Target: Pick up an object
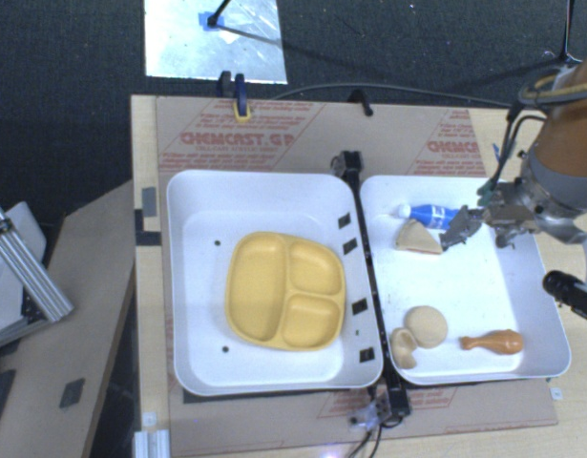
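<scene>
My gripper [481, 236] hangs over the upper right part of the right bin [536, 284], open, with nothing between its fingers. Its left finger [455, 232] is just right of a blue and white tube [429, 215] and a beige wedge [418, 239]. Nearer the front of the same bin lie a round tan bun [427, 324], a small beige piece [404, 344] and an orange-brown drumstick [493, 342].
The left bin [193, 256] holds a yellow divided plate [283, 291]. A black divider with clips [362, 275] runs between the bins. The grey arm with its orange band [565, 146] comes in from the right above the right bin's far corner.
</scene>
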